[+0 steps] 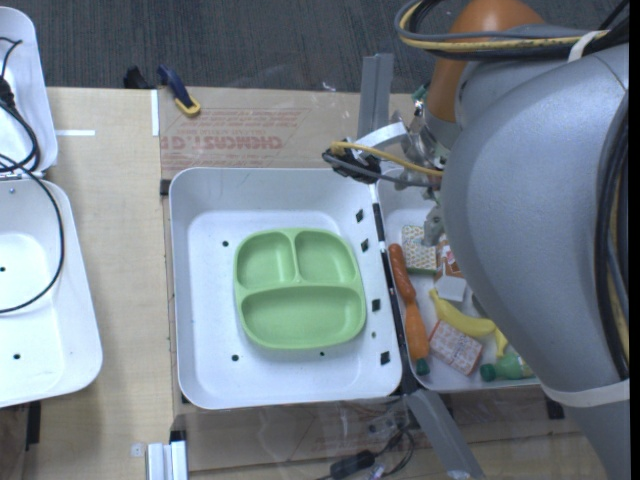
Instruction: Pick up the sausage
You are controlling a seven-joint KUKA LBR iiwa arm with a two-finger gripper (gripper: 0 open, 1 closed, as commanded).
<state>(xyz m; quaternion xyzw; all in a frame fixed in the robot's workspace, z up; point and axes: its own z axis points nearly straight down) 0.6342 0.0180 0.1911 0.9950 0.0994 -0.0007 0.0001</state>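
Note:
The sausage (400, 272), reddish-brown and elongated, lies along the left wall of the right bin (425, 382), pointing away from the camera. Just below it, end to end, is an orange carrot-like piece (416, 334). My grey arm (540, 198) hangs over most of the right bin. What I take for the gripper (433, 230) pokes down from under the arm's wrist, a little right of and above the sausage's far end. The arm's bulk hides most of it. Nothing can be seen held in it.
The left bin (200, 298) holds a green divided plate (298, 288). In the right bin lie a yellow banana (462, 316), a waffle-like square (455, 348), a green item (502, 369) and a patterned piece (420, 249). Cables (380, 160) loop near the wrist.

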